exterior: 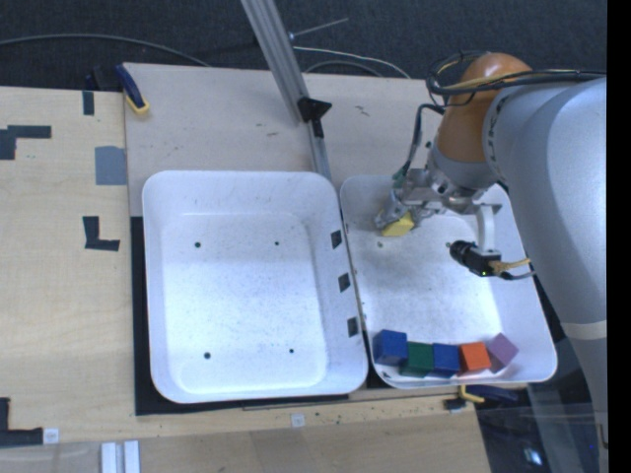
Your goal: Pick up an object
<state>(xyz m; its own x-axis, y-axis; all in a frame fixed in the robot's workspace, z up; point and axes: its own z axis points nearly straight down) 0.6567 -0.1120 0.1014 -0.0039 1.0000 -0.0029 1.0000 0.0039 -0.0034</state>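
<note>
A: Where is the gripper point(399, 215) right now?

B: Over the far part of the right bin point(444, 299), near its upper left corner. A small yellow block point(398, 227) sits right at the fingertips and looks pinched between them, though the view is small and I would not swear to how firm the hold is.

A: Is the block off the floor of the bin?

B: I cannot tell. It appears at or just above the white surface, with a little shadow beside it.

A: How do you expect it to handle?

B: It reads as a small, rigid toy block, likely light and stiff, with flat faces. Nothing fragile about it. The smooth faces could slip if the fingers catch only an edge or a corner, so the safest hold is across two opposite flat sides, near the middle.

A: What else is in that bin?

B: A row along the near wall: a blue block point(390, 345), a green block point(420, 357), another blue block point(446, 359), an orange block point(474, 356) and a purple block point(503, 349), touching or nearly so. They are well apart from the yellow one.

A: And the left bin point(237, 284)?

B: It lies beside the right one, with its rim touching.

A: Your judgement on the task?

B: The grasp seems made; lifting straight up is what remains.
</note>
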